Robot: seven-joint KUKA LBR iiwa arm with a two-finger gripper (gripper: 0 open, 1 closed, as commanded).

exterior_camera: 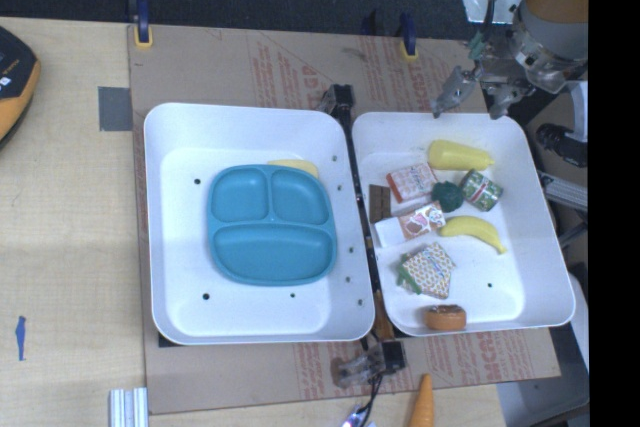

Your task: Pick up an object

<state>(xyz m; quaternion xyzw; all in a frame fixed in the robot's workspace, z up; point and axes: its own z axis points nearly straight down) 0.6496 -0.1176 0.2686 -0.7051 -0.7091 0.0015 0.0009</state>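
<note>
Two shallow white bins sit side by side on the desk, over a brown cardboard sheet clamped at the far edge.

Left bin: holds a blue divided plate, three compartments, lying flat near the middle. A pale yellow item peeks out from behind the plate's far rim, mostly hidden; kind not clear.

Right bin: a loose cluster of small objects.
- yellow pepper-like piece, far side of the bin, lying on its side
- small red-and-white box, just left of it and nearer
- green can with a light label, tilted, touching a dark green lump on its left
- second small packet, pinkish label, below the red box
- banana, lying flat, curved, right of that packet
- patterned pouch, green and white, nearer still
- brown-orange roll-like item against the near wall

Claw: hanging above the far rim of the right bin, at the bin's back edge, apart from every object. Two dark fingers splayed apart, nothing between them. Grey wrist and orange band rise behind it toward the upper right.

Nearest object to the claw is the yellow pepper-like piece, lower in the view and inside the bin wall. All objects rest on the bin floor.

Off the cardboard: a yellow-and-black device at the left edge of the desk; an orange carrot-shaped thing at the near edge.
</note>
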